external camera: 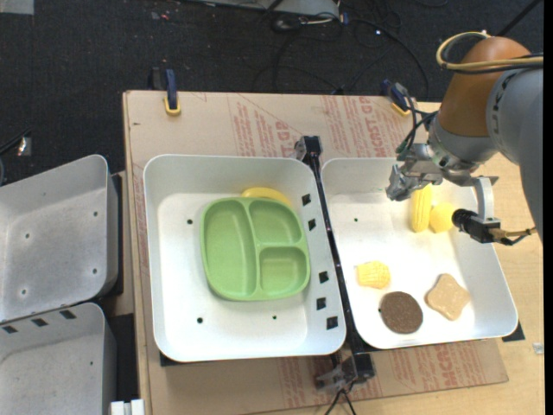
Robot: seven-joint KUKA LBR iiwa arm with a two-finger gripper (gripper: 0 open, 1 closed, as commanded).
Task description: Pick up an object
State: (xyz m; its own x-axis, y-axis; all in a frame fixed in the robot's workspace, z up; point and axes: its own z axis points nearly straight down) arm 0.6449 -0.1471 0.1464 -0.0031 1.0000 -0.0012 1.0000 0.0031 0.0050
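Observation:
My gripper [400, 186] hangs over the far part of the right bin [492, 271], just left of a long yellow piece [421, 208] that stands on end. A second yellow piece [441, 220] lies against the first one's right side. Nearer the front of that bin lie a small yellow corn chunk [373, 274], a round brown disc [402, 312] and a tan bread-like piece [448, 296]. Nothing shows in the gripper's grasp.
The left bin [168, 232] holds a green divided plate [256, 249] with a yellow object [264, 194] partly hidden behind its far edge. A black divider [327, 249] runs between the bins. White trays [52, 232] lie off the bench at the left.

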